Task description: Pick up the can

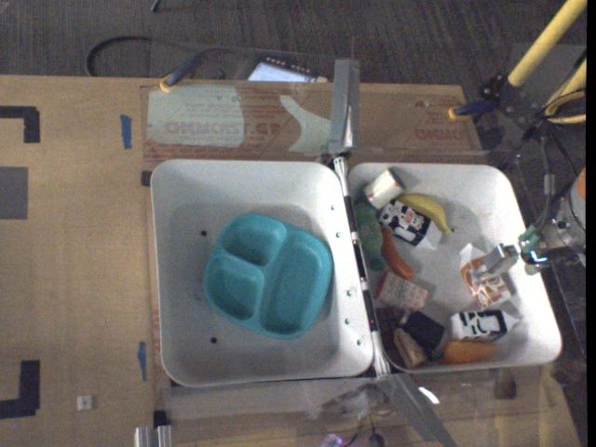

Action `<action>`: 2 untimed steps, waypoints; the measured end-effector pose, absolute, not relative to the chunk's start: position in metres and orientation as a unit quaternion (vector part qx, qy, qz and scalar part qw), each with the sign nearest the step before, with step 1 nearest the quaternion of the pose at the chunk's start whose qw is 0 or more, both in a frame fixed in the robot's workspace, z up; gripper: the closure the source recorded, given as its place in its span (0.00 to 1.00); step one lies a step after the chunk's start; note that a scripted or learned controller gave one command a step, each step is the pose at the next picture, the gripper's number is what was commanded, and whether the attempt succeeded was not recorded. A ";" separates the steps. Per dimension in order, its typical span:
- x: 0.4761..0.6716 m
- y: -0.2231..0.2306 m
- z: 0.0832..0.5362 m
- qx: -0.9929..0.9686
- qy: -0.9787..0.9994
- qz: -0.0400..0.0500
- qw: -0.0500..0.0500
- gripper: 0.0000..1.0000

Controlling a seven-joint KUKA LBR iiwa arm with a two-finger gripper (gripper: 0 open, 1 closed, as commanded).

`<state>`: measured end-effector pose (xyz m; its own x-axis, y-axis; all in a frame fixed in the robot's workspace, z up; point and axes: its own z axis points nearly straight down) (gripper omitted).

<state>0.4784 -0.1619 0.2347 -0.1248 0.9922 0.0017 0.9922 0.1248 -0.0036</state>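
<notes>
The right bin [521, 203] holds a jumble of small items. A dark green, rounded object [370, 242] that may be the can lies against the bin's left wall, partly under an orange-red vegetable [396, 255]. A small white container [383, 189] sits at the bin's top left corner. My gripper [506, 255] reaches in from the right over the bin's right side, just above an orange-and-white packet [486, 284]. It is well to the right of the green object, with nothing visibly held.
Also in the right bin are a banana [428, 209], two black-and-white cartons [407, 223] [481, 324], a pinkish packet [403, 293], a black item [425, 330] and an orange carrot [471, 350]. The left bin [177, 203] holds a teal divided plate [269, 275].
</notes>
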 end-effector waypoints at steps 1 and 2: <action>0.486 -0.189 0.117 -0.618 -0.786 -0.004 -0.013 0.00; 0.486 -0.191 0.127 -0.619 -0.785 -0.003 -0.014 1.00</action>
<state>0.4857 -0.1907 0.1271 -0.2332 0.9723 -0.0188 0.9721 0.2336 0.0229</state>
